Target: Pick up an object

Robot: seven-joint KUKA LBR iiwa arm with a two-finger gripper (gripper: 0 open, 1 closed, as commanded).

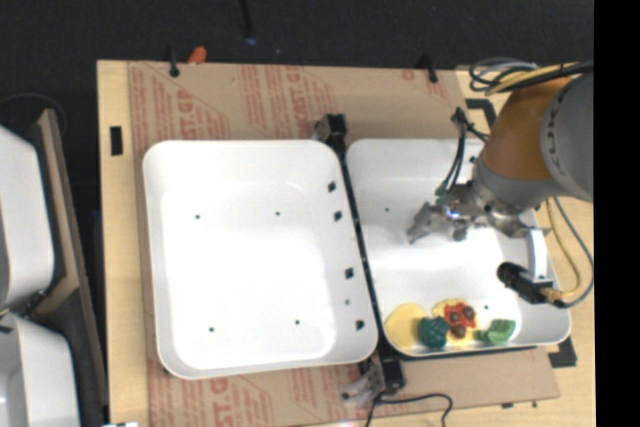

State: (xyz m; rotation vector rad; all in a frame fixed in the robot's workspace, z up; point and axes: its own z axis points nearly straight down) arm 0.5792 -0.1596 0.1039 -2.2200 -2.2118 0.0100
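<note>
My gripper hangs over the middle of the right bin, its two fingers spread apart and pointing left and down, with nothing between them. Along the near edge of that bin lie several small objects: a pale yellow round piece, a teal toy, a red and orange toy and a green piece. These objects sit well below the gripper in the view, apart from it.
The left bin stands beside the right one, separated by a black-clipped divider. The grey arm with its orange band enters from the right over the right bin's far corner. Cables run along the arm's right side.
</note>
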